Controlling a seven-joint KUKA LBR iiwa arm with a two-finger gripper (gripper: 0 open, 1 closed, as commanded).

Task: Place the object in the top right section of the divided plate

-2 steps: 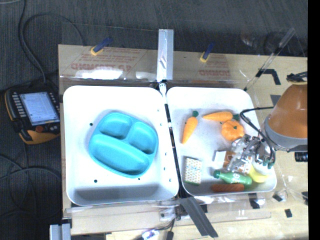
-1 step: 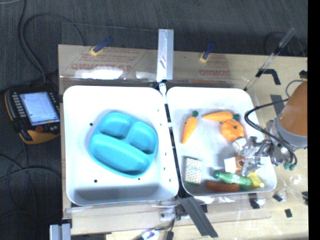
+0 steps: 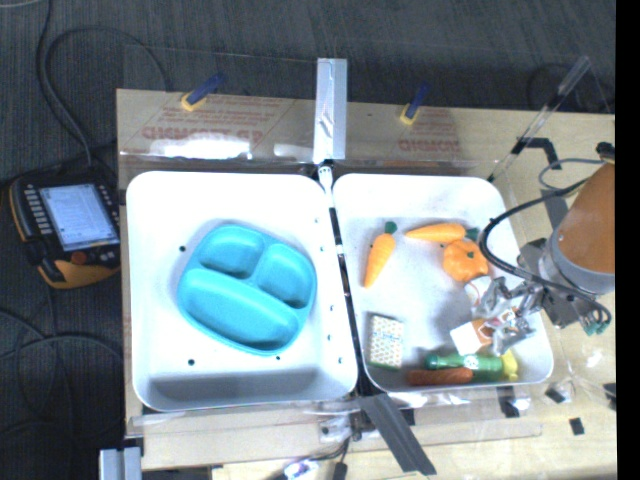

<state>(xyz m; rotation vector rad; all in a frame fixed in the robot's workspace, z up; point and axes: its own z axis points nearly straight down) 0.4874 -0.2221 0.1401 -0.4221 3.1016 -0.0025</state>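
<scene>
A blue divided plate (image 3: 248, 288) lies tilted in the left bin (image 3: 150, 268), with two small sections at its far side and one large section at its near side. The right bin (image 3: 420, 208) holds two toy carrots (image 3: 378, 256) (image 3: 436, 232), an orange round toy (image 3: 463, 260), a pale waffle-like square (image 3: 386, 340), and a green, red and yellow cluster (image 3: 465, 366) along the near wall. My gripper (image 3: 496, 316) hangs low over the right bin's near right corner, just above a small white piece (image 3: 466, 339) and next to the orange round toy.
The arm's orange band (image 3: 592, 230) and dark cables (image 3: 510, 223) reach in over the right bin's right wall. A grey divider bar (image 3: 331, 108) stands behind the bins. A handheld control pad (image 3: 65, 223) lies left of the bench.
</scene>
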